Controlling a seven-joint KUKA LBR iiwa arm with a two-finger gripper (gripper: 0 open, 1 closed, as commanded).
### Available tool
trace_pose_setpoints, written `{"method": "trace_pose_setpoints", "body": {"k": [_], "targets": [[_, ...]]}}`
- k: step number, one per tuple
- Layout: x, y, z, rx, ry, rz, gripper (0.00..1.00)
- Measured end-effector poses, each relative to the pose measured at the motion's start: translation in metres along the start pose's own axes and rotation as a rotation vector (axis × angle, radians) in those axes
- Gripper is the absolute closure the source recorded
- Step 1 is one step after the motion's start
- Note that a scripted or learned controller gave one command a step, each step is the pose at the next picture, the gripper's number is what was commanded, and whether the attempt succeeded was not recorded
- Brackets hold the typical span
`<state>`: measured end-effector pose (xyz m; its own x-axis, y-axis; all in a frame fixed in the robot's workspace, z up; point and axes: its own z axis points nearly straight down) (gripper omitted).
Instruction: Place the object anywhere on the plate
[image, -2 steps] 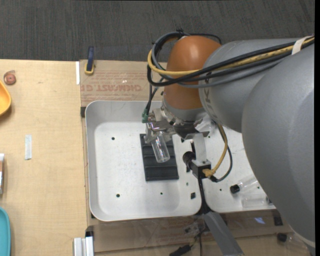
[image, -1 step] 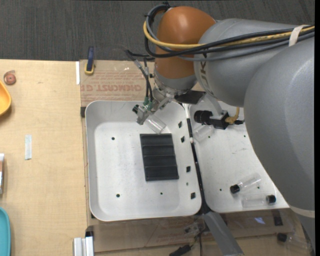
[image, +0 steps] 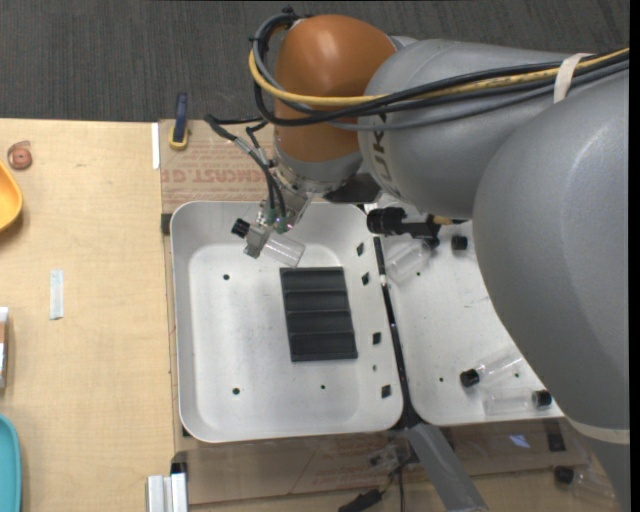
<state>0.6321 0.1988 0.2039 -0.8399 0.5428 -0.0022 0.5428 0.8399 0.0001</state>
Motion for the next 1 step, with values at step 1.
{"method": "trace_pose_setpoints", "body": {"k": [1], "targets": [[-0.0291, -0.0331, 0.0588, 0.002, 0.001, -0.036, 1.00]]}}
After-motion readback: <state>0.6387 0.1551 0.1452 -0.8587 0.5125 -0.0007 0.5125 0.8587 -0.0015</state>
